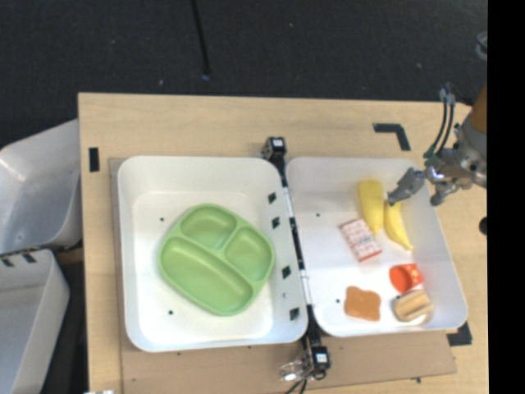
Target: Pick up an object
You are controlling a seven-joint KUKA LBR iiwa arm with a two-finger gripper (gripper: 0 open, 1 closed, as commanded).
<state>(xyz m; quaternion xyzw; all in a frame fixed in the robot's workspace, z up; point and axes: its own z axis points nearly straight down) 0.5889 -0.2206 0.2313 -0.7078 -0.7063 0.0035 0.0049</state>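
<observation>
Overhead, slanted — both bins [131,318]
</observation>
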